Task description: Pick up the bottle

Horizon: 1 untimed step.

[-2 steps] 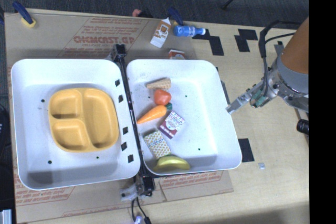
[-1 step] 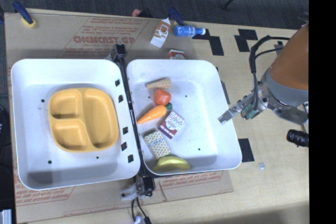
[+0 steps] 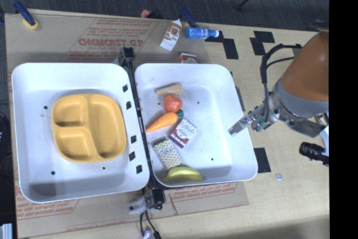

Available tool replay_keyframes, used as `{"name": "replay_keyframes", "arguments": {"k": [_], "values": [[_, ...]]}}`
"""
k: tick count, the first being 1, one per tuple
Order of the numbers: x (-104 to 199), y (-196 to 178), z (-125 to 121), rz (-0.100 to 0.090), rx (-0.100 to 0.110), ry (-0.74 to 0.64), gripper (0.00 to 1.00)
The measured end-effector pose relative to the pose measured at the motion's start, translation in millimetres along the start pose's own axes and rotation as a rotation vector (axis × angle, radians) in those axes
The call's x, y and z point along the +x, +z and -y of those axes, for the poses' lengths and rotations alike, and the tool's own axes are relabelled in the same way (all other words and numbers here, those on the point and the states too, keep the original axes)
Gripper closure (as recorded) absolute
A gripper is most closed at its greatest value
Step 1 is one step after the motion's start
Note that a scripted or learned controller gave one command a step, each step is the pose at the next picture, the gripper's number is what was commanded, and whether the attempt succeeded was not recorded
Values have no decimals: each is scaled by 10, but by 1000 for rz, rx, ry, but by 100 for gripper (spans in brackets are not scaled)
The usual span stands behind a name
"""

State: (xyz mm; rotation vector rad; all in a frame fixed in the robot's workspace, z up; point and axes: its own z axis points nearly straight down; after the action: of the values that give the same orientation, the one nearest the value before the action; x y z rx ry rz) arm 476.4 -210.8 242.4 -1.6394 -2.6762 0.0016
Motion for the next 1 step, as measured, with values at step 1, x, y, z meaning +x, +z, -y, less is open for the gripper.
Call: {"name": "replay_keyframes", "arguments": {"k": [1], "values": [[27,40,-16,-2,1,-102,100]]}}
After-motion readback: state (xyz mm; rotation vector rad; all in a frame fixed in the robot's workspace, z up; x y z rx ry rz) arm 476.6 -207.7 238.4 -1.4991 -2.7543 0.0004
